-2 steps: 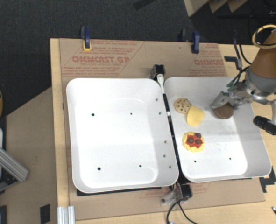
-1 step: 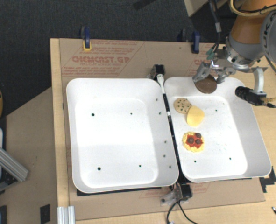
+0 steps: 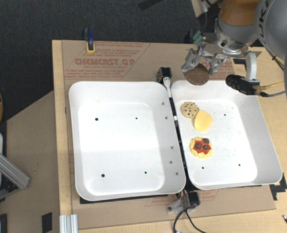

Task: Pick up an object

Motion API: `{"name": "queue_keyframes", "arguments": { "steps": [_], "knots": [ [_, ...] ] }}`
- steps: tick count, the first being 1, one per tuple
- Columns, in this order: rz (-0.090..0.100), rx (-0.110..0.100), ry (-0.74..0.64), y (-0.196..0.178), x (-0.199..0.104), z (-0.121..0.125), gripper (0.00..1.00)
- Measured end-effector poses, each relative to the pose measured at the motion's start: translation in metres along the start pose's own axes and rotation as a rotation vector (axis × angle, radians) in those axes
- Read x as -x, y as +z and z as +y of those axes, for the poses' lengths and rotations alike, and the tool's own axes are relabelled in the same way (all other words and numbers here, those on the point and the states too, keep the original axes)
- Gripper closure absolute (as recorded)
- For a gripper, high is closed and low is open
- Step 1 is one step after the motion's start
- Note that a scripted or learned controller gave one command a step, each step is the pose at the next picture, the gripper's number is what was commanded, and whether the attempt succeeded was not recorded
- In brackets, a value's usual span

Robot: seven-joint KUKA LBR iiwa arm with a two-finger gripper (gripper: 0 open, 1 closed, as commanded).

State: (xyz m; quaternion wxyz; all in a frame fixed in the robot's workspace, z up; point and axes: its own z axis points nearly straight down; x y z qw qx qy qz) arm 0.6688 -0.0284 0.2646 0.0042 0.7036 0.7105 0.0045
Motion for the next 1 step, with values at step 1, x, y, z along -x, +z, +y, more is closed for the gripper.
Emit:
{"name": "queue_keyframes", "arguments": {
  "steps": [1],
  "knots": [
    [0.001,-0.018,0.008,0.0328,-0.0161,-0.0324,1.00]
  ]
}}
